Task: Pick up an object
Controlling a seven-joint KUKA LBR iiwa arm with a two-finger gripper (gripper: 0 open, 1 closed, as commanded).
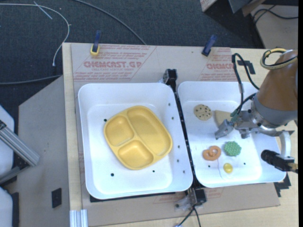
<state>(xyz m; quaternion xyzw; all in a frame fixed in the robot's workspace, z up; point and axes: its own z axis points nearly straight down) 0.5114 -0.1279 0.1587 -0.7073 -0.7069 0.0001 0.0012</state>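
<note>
Two shallow white bins sit side by side on the bench. The left bin (90,126) holds a yellow divided tray (137,136), lying flat with its three compartments facing up. The right bin (208,176) holds the small things: a round brown cookie (202,111) near the back, a tan wedge (221,117) just beside it, an orange ring (212,153), a green bumpy ball (232,148) next to the ring, and a small yellow piece (227,168) toward the front. The arm (279,93) reaches in from the right – its bulk covers the bin's right side, and the frame edge cuts it off. The gripper (226,128) hangs low over the bin, above the green ball and partly across the tan wedge. Its tips are a grey blur from here; I cannot tell whether it is released or clenched, and nothing visibly sits in it.
</note>
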